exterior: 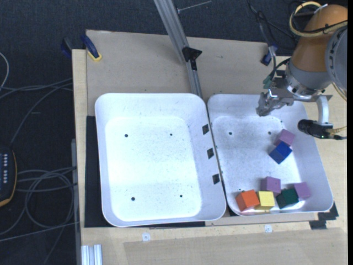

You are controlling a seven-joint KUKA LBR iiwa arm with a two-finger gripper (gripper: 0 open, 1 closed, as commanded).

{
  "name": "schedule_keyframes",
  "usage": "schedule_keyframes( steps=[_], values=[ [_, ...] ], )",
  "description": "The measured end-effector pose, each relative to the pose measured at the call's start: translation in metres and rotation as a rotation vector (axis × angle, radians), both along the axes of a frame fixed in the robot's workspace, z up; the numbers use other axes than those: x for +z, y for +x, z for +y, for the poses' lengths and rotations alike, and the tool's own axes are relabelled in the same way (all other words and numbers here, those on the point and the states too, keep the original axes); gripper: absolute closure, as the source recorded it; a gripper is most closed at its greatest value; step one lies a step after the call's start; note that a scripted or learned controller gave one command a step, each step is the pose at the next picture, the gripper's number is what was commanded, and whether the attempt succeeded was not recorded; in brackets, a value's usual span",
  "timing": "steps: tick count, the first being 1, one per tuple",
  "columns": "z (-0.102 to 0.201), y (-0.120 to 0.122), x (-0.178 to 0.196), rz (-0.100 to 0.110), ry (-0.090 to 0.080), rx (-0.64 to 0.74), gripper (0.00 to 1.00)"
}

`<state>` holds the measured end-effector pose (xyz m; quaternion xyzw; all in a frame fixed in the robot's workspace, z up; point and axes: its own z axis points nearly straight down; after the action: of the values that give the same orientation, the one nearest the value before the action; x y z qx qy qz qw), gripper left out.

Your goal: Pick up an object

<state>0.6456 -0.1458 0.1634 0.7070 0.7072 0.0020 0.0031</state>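
Legible markings: none.
From where I stand, no text, label, brand, number or sign can be read on anything here; the picture is too coarse for small print.
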Motion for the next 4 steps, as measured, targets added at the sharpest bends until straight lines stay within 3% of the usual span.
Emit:
schedule_keyframes(
  steps=[1,3,4],
  values=[
    [0.000,0.002,0.048,-0.001,0.000,0.001,1.00],
    [0.089,-0.046,0.042,0.010,0.005,0.005,1.00],
    [0.148,-0.064,0.049,0.010,0.006,0.007,1.00]
  ],
)
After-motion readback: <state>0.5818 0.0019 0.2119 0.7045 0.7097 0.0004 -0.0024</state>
